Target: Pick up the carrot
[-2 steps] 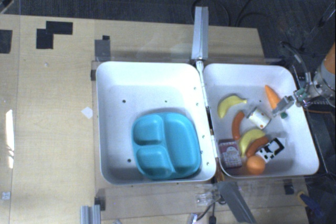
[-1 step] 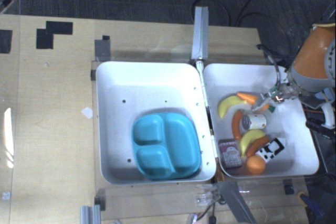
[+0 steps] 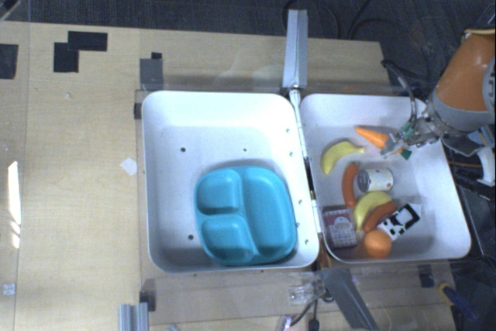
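The carrot [image 3: 371, 137] is seen in the right bin [image 3: 457, 244], toward its far side, lying flat on the white floor just behind a yellow banana [image 3: 338, 155]. Its long axis runs roughly across the view, tilted slightly, with the thick end toward the left and the taper pointing right toward the pincer [image 3: 404, 142]. The pincer is placed at the tapered end, close to or touching the tip, but whether its fingers are spread wide or closed cannot be told at this size, and no part of the carrot can be made out between them, so a hold is not claimed. The carrot is judged to be a light toy piece, stiff and smooth, likely to slip or roll if pinched on the narrow tip. A hold across the thicker middle, with the fingers set square to the long axis, would be preferred. Nearer in the same bin a small can [image 3: 375, 181], a red sausage-shaped piece [image 3: 350, 182], a second banana [image 3: 372, 204], an orange [image 3: 377, 243] and a black-and-white block [image 3: 401, 221] are crowded together, well clear of the carrot. A blue divided tray [image 3: 246, 215] is held in the left bin [image 3: 155, 167] on the counter [image 3: 70, 182].
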